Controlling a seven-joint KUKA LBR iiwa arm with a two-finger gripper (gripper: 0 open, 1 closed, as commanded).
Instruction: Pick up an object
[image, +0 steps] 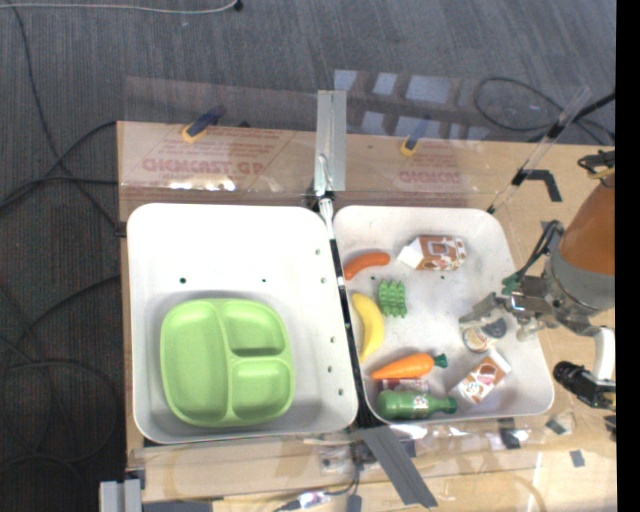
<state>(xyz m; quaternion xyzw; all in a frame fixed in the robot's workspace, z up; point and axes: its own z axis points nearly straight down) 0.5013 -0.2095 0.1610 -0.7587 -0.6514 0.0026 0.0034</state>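
My bins (230, 225): smooth white plastic. Green tray (227, 360), lower left: matt plastic. Banana (368, 323), carrot (405, 367): glossy plastic. Bench (150, 150): brown cardboard-like.

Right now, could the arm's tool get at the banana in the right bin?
Probably yes. The banana lies uncovered by the bin's left wall, and the tool hangs over the same bin; the green block beside it might crowd the grab.

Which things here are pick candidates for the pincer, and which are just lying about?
For the job, in the right bin:
banana
carrot
green bottle
green block
sausage
two small cartons
pincer, low at the bin's right side

Lying about:
green divided tray in the left bin
cables on the floor
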